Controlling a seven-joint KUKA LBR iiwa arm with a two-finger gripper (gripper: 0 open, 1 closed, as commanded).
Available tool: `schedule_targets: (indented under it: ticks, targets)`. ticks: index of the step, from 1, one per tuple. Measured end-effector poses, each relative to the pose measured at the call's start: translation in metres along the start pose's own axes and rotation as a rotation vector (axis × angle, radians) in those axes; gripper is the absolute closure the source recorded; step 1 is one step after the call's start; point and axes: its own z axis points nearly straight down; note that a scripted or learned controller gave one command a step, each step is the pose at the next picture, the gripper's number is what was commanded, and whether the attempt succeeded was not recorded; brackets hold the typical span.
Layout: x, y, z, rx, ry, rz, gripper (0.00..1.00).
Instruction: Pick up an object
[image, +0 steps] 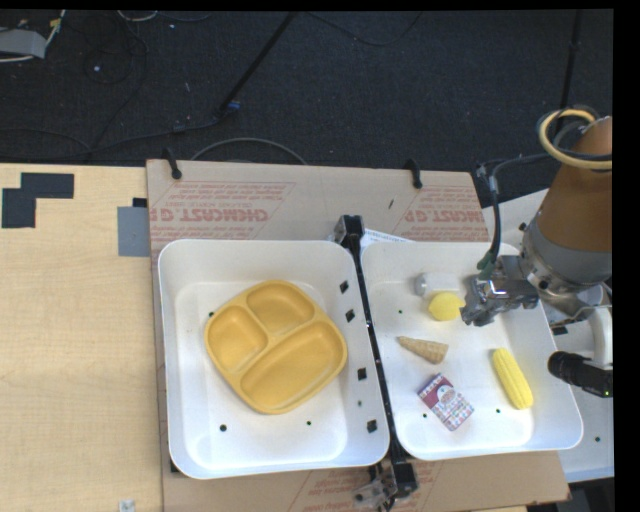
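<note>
Lemon (446, 306) just beside claw (478, 303): light, firm, round, so it may roll; pinch its middle. You can't tell the claw's state.

the single camera sat fixed above the bench (80, 330), looking down at a slant over both white bins (190, 300).

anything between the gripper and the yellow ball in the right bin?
Nothing visible. The gripper sits just right of the yellow ball, about touching it, no object between. The cone, corn cob and small red packet lie nearer the camera, off that line.
</note>
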Motion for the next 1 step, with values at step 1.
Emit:
schedule_targets:
  ticks: [1]
  targets:
    - [0.0504,0.0163,0.0172,0.005,0.002,-0.003,1.00]
